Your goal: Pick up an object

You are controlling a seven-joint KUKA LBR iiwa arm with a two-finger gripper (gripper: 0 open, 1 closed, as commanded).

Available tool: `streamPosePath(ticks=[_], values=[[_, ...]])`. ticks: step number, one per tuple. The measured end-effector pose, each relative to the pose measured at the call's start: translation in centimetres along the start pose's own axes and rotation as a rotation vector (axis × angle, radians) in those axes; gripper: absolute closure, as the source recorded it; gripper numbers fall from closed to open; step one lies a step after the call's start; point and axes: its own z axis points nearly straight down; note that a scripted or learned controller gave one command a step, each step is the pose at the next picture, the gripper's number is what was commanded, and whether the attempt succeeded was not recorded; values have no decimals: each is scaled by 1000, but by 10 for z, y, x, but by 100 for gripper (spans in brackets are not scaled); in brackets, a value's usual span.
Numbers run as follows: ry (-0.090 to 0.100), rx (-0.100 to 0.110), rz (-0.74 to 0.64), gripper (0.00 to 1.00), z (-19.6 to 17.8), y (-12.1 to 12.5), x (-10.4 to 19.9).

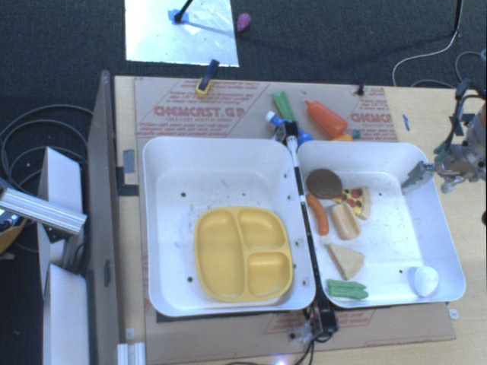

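Observation:
The right bin (396, 226) holds toy food: a brown disc (325, 182), a pizza slice (355, 201), an orange sausage (318, 214), a tan bread roll (344, 222), a tan wedge (346, 261), green beans (347, 288) and a white egg (424, 280). My gripper (435, 172) hangs at the right edge of the camera view, over the far right rim of the right bin. It is apart from all the food, and the nearest piece is the pizza slice to its left.
The left bin (175, 181) holds a yellow compartment tray (243, 253). Behind the bins on the cardboard lie a toy carrot (326, 119), a green piece (282, 104), a blue piece (272, 118) and a yellow-and-blue tool (206, 78). Cables run along the far right.

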Motion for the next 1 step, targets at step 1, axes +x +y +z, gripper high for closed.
streamPosePath(ticks=[1], values=[[7, 11, -7, 0, 121, -3, 78]])
